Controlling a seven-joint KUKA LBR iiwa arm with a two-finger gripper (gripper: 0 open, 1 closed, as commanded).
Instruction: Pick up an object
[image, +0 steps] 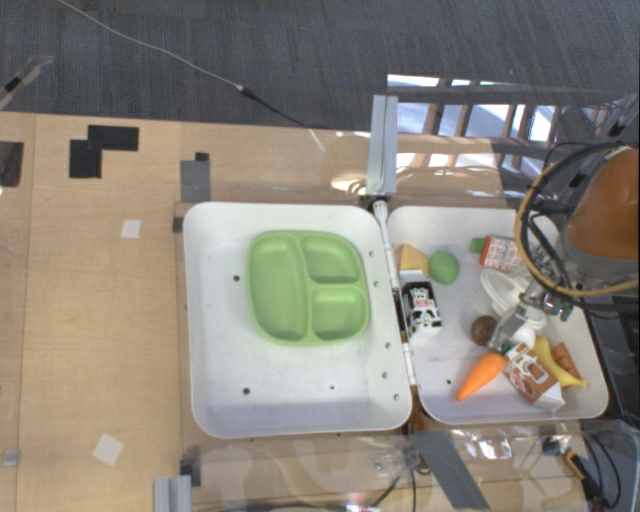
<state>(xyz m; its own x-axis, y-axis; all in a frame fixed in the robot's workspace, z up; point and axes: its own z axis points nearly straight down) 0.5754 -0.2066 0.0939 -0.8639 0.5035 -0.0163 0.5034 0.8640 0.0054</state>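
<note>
At the right of the frame we see the gripper (516, 330) low in the right bin (440, 400), just above the orange carrot (481, 373) and beside a brown carton (530, 372), a green divided plate (306, 287) lying in the left bin (215, 330).

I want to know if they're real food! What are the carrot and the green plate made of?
Probably not real. The carrot looks like smooth plastic or rubber: even bright orange with a plain green tip, so likely a toy. The green plate looks like matte moulded plastic: one flat colour, rounded corners and three pressed-in sections. Looks alone can't make this certain.
</note>
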